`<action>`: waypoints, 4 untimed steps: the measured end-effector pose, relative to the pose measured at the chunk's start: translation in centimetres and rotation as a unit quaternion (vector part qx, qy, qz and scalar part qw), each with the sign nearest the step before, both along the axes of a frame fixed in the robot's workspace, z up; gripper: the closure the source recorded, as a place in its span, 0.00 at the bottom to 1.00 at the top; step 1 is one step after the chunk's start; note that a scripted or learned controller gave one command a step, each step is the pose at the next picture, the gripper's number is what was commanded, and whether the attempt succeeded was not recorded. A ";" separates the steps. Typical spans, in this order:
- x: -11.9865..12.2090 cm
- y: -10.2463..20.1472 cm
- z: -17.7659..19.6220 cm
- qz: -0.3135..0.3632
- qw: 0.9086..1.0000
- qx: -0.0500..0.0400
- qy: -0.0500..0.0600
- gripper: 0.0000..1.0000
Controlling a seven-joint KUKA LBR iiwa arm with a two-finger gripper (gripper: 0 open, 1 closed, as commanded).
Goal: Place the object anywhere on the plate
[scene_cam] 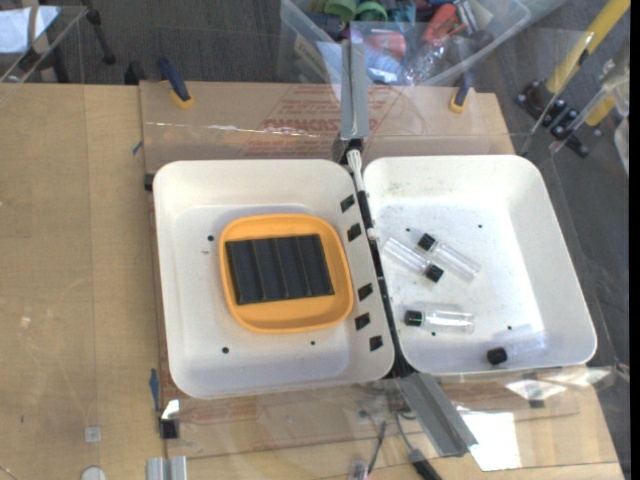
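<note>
On the wooden worktop (70, 268), two shallow white bins sit side by side, touching along a central seam marked with small black tabs. Inside the left bin (190, 358) lies an orange plate (288, 316) with rounded corners, roughly in the middle of the bin, and a dark ribbed insert (278, 268) covers most of the plate's inner face. Over in the right bin (560, 308) lie three small clear vials with black caps. Two of them lie near the bin's middle, close together and slanted: the upper vial (448, 255) points its cap toward the upper left, and the second vial (408, 258) lies just beside it with its cap toward the lower right. A third vial (440, 319) rests lower in the bin, nearly level, its cap at the left end, apart from the other two. One loose black cap (497, 356) sits near the front wall of the right bin. None of the vials touches the plate; all stay in the right bin. Behind the bins, a clear plastic tub (400, 18) holds a jumble of coloured items. As for the claw, its state cannot be told from this view.
</note>
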State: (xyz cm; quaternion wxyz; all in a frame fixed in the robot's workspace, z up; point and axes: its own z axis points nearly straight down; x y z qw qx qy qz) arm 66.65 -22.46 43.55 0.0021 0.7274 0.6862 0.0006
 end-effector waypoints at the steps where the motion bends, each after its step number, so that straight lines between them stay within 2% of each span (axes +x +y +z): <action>1: 0.0 0.2 0.0 -0.026 1.000 0.001 0.000 1.00; 4: 0.0 0.4 0.0 -0.056 0.998 0.001 0.001 1.00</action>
